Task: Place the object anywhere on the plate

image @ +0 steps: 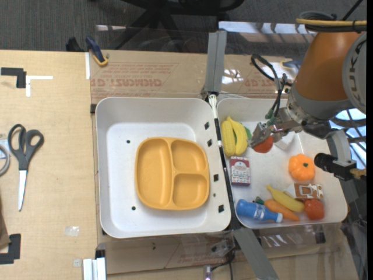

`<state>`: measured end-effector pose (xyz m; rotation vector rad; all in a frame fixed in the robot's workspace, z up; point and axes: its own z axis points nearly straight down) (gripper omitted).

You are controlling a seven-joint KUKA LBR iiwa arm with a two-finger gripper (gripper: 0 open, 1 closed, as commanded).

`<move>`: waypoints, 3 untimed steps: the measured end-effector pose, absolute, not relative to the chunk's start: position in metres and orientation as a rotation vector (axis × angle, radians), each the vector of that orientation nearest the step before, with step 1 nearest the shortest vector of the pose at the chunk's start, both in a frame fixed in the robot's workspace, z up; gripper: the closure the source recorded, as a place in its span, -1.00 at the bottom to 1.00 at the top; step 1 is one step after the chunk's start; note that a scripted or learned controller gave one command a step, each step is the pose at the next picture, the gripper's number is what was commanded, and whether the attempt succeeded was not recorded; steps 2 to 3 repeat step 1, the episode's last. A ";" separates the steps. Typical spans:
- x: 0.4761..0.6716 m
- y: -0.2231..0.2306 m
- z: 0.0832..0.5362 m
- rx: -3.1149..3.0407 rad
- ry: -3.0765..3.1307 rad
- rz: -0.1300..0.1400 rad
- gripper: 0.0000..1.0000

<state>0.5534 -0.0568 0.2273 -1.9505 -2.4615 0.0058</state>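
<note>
Here, a pair of scissors [22, 156] lies near the left edge of the wooden bench [52, 209]. The left bin [111, 156] carries a yellow divided plate [172, 173] at its middle, with nothing lying on the plate. In the right bin [335, 212], bananas [234, 136] rest near the far left corner, a small pink carton [240, 171] sits along the left wall just below them, and a blue bottle [256, 210] lies at the near left corner. A carrot [282, 209] and a yellow piece [284, 197] lie beside it. The gripper [263, 137] hangs over the far part of this bin, its jaws pinching a red object [263, 145]. An orange pumpkin [301, 167] sits toward the right wall, a red tomato [314, 209] near the front right corner.
</note>
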 end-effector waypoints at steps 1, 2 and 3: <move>0.553 -0.057 0.227 -1.951 -2.461 0.005 -1.00; 0.553 -0.057 0.227 -1.951 -2.461 0.005 -1.00; 0.553 -0.057 0.227 -1.951 -2.461 0.005 -1.00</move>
